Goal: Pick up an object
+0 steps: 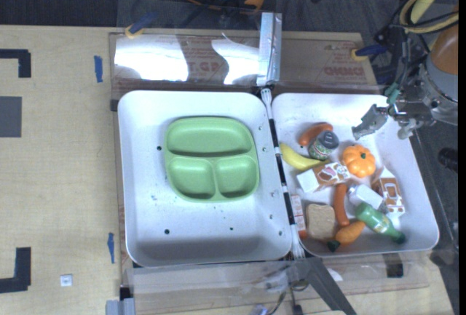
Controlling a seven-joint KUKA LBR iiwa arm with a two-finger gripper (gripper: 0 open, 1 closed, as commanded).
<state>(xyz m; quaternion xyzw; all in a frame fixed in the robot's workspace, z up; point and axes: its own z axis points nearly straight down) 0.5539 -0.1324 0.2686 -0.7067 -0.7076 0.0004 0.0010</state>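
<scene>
On the left, a bin (pixel 138 182) held a green tray (pixel 212 158); the right bin (pixel 419 204) held toy food, a banana (pixel 300 158) lying left-right. Gripper (pixel 373 119) hovered over its far edge, grip unreadable.

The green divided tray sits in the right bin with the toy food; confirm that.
Wrong bin. The camera view shows the green divided tray alone in the left bin; the toy food, such as the pumpkin and banana, lies in the right bin.
</scene>
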